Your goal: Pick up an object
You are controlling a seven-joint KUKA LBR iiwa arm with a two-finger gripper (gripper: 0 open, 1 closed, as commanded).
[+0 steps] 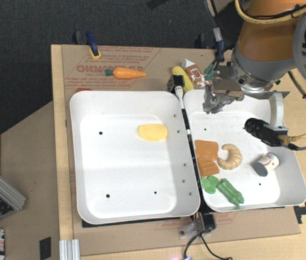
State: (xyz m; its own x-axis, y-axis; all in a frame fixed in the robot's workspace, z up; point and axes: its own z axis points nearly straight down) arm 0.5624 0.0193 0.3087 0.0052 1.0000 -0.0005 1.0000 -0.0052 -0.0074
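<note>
So there's no single target here, any object counts, and most of the candidates sit in the right bin (288, 191): a brown slab (206, 157) against its left wall, a croissant (229, 156) touching that slab's right side, a green toy (223, 189) near the front edge, and a small white-and-grey piece (265, 163) toward the right wall. The left bin (88, 145) has a yellow disc (153, 132) near its middle. A carrot (127, 73) lies on the bench behind the left bin, and a banana (181, 73) with a brown packet (194, 76) sits at the back where the two bins meet. The gripper (216, 103) hangs over the back left corner of the right bin with nothing between its fingers, which look close together, well apart from the croissant. I'd say this is the approach step, nothing grabbed yet. Next move probably calls for coming forward toward the slab or croissant, lining up over one, spreading the fingers and dropping down. Those two touching could make a clean grab tricky.
</note>
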